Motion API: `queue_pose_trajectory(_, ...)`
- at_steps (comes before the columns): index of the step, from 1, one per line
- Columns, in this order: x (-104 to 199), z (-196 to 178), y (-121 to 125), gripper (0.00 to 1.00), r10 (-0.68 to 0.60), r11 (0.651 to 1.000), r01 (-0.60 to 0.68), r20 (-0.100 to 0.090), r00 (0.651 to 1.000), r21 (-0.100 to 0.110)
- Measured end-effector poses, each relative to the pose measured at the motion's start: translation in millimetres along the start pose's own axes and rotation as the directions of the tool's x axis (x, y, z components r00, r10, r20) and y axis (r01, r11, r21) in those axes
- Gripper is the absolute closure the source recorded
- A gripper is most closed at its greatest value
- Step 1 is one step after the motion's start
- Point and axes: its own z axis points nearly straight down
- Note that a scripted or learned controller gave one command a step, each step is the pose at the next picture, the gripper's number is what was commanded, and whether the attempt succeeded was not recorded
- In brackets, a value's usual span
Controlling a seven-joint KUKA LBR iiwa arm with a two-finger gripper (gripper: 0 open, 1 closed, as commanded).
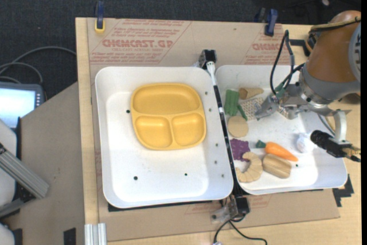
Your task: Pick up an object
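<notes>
Brown cardboard bench sheet (143, 43) printed "CHEMCAST G.P" is carrying two white bins; the right bin (327, 178) is holding the orange plastic carrot (280, 151) beside a tan wooden block (276, 167). Two-finger gripper (269, 107) is hovering over the speckled piece (250, 106), finger state indeterminable. Judgement: descending vertically on one isolated item should be avoiding neighbours.

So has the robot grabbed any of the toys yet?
Not yet, by the look of it. The gripper sits low in the right bin, beside the green piece, with nothing visibly between its fingers. The carrot and wooden block lie untouched. The yellow tray holds nothing. Grasping and lifting remain.
</notes>
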Motion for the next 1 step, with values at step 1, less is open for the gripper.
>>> queue_pose_trajectory(1,59.8,-35.4,-69.1,0.0,0.0,1.0,0.0,-0.002,1.0,0.001)
